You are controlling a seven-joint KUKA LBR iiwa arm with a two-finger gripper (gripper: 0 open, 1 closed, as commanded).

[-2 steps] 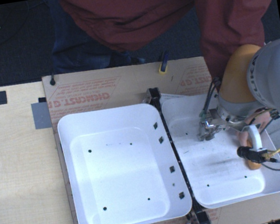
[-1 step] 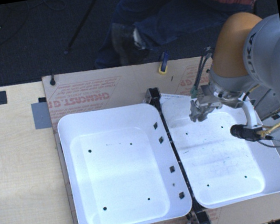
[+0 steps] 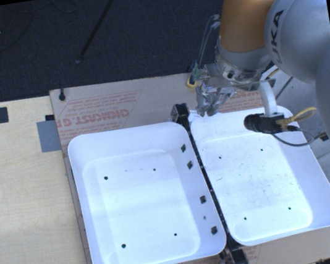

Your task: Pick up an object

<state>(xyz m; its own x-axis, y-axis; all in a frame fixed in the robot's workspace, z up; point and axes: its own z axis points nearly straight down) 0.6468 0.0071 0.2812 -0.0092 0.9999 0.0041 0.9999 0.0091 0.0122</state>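
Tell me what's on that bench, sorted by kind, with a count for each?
White bins: 2, the left bin and the right bin
Robot arms: 1, the grey and orange arm, its gripper at the right bin's far rim
Loose objects lying in the bins: 0 that I can see
Total: 3

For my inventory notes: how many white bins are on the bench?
2. The left bin and the right bin lie side by side, joined along the middle; the gripper is above the right bin's far corner.
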